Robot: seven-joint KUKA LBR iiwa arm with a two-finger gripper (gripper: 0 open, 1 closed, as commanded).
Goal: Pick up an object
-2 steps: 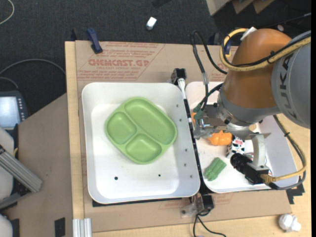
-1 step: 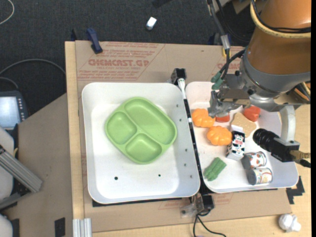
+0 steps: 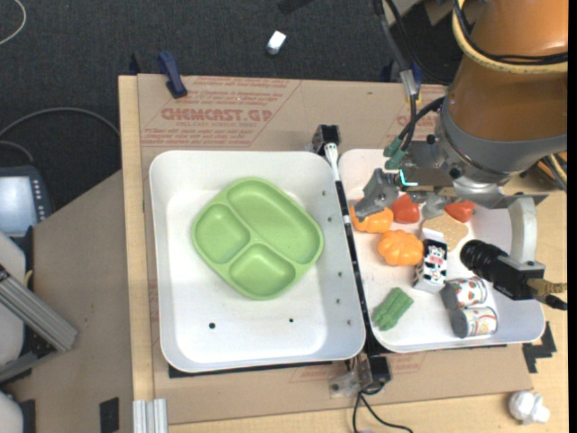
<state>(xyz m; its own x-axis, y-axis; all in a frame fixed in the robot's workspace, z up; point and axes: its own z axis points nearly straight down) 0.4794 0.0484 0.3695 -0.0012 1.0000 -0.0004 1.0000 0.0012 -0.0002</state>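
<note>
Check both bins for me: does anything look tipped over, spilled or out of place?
The printed can lies on its side near the front of the right bin instead of standing. The green divided plate sits turned at an angle to the walls of the left bin. Nothing looks spilled or broken.

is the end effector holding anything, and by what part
Cannot be told: the end effector sits close over an orange piece and a red piece in the right bin, but no hold on either shows.
</note>
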